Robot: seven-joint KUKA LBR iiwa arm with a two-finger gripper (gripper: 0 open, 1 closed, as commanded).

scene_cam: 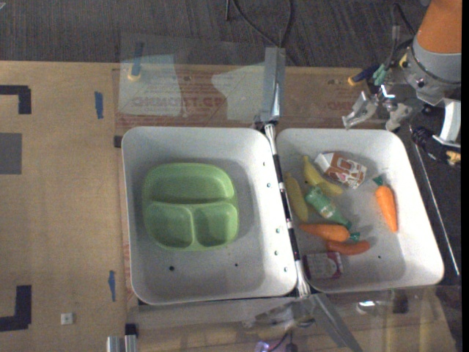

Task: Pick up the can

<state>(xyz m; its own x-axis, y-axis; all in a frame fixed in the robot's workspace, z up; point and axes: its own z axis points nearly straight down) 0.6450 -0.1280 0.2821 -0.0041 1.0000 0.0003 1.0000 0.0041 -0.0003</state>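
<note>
The arm (440, 35) hangs at the upper right, its tool (364, 112) pointing down-left with fingers apart, holding nothing.

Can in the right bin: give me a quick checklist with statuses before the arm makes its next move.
1. Can located, near front-left corner of right bin: ok.
2. Can top unobstructed from above: ok.
3. Room around can: not ok, red pepper and carrot lie close behind it, bin wall beside it.
4. Gripper over the can: not ok, it hangs beyond the bin's back edge.
5. Gripper carrying nothing: ok.
6. Can upright or lying: cannot tell.
</note>
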